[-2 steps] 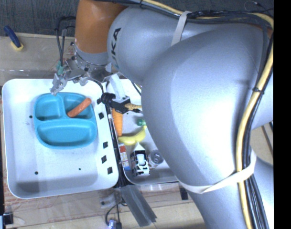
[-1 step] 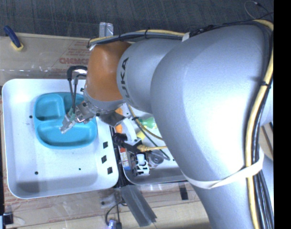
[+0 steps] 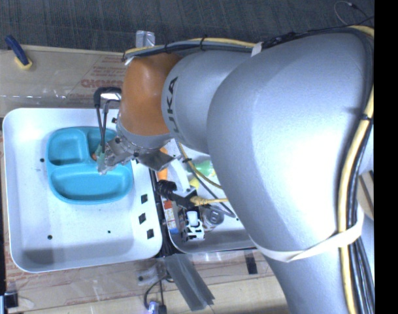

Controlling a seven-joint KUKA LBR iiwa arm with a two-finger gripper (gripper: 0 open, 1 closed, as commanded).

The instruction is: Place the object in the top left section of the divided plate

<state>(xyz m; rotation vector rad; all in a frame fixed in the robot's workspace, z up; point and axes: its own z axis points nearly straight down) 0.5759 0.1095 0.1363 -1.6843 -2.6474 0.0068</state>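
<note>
Blue plastic: plate point(image 3: 87, 187) low in the left bin point(image 3: 29, 234), toward the bin's far half, split into two small wells above and one long well below. Top left well point(image 3: 66, 146) bare as far as can be seen.

Gripper point(image 3: 104, 165) down over the plate's right part, about where the ridge between the right small well and the long well runs. Open or shut: cannot tell, with the wrist and the orange band point(image 3: 143, 103) crowding in from the right.

Object point(image 3: 95, 153): a small orange-and-green scrap just left of the gripper's tip, touching or all but touching it, over the right small well. Held, or merely lying beside the tip? Too small and too blurred to say. Long axis not readable either.

Relation that matters: target well to the left of the gripper and slightly up in the view, one ridge away, near. Judged from that, a short move left across the ridge, with enough lift to clear it, then release inside the well's walls. Risk: no real grasp, so nothing carried; or release too early, landing in the right well.

Right bin point(image 3: 215, 244) cluttered with small items point(image 3: 192, 221) under the arm point(image 3: 283, 142); no part in this step.
</note>
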